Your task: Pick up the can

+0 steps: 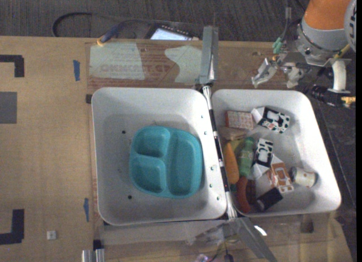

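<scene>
The can, a small pale cylinder with a dark end, lies on its side near the right bin's front right corner. It rests beside an orange and white carton. My gripper hangs over the bench just behind the right bin's far rim, well away from the can. Its fingers stand open with nothing between them.
The right bin also holds a small patterned box, two black and white cow-print packs, a green bottle, an orange carrot-like piece, a red item and a black block. A teal divided plate lies in the left bin.
</scene>
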`<state>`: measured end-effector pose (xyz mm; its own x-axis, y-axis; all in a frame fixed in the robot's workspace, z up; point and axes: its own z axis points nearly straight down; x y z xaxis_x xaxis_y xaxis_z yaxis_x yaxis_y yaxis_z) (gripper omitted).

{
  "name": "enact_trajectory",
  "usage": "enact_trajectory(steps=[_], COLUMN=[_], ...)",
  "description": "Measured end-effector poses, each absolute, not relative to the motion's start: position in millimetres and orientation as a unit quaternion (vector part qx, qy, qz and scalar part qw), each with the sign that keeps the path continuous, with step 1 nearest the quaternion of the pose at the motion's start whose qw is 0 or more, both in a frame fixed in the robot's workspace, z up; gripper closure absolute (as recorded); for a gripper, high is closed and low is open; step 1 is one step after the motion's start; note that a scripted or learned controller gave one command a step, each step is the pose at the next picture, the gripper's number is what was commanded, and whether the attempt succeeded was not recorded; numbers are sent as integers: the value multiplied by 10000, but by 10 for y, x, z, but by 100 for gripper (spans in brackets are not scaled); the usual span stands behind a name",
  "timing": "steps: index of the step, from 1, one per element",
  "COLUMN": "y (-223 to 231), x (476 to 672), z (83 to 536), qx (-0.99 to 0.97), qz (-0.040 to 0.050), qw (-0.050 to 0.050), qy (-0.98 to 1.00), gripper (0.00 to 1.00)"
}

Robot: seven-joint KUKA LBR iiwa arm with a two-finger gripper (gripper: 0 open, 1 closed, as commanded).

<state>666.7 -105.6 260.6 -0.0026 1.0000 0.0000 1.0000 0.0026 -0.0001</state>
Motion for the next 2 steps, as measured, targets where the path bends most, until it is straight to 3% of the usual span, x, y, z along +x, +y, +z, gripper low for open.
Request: enact_trajectory(steps=[1,2], y=[-982,-971], x=[6670,6735], z=[1339,1118], qx=[-7651,-7781], qz=[-4,-71], qw=[0,-102], qy=[-6440,-6280], gripper=[0,0])
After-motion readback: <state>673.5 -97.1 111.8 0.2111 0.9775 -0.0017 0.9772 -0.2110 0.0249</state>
